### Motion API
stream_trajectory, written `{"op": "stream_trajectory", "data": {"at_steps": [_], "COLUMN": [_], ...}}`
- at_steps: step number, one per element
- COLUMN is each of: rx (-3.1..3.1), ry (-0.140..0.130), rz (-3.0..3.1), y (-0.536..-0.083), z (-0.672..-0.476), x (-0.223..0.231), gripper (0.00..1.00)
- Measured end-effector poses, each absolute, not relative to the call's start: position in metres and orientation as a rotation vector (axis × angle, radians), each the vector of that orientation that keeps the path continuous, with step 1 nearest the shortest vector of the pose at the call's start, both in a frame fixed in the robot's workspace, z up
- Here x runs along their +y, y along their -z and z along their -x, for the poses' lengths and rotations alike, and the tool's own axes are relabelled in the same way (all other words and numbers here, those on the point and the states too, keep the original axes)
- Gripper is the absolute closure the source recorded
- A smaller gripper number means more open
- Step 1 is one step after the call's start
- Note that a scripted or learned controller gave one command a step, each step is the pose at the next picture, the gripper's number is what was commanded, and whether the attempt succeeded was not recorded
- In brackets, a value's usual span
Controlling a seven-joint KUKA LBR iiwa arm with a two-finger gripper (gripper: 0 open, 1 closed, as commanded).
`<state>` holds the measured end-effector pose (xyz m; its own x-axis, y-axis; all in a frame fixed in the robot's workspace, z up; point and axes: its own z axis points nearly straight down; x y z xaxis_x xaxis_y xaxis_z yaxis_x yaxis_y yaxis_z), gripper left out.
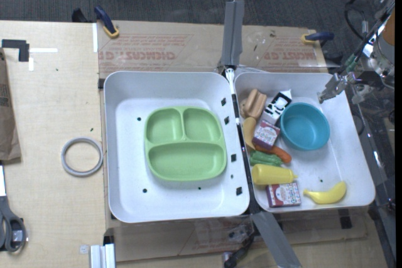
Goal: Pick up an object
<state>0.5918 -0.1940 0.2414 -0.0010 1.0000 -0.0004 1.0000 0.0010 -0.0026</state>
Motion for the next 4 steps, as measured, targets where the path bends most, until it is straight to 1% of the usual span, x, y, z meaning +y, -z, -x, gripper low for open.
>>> {"op": "stream_trajectory", "data": {"at_steps": [1, 2, 3, 4], "rx": [-1.671, -2.015, -2.012, -1.610], "ry": [0.000, -0.005, -0.005, -0.004], "rz": [2.660, 2.411, 2.413, 2.698], "y": [-0.103, -0.093, -0.102, -0.192], "z": [-0.586, -0.603, -0.603, -0.643], "x": [-0.157, -0.126, -0.127, -0.068], "gripper": [0.00, 0.00, 1.00, 1.00]}}
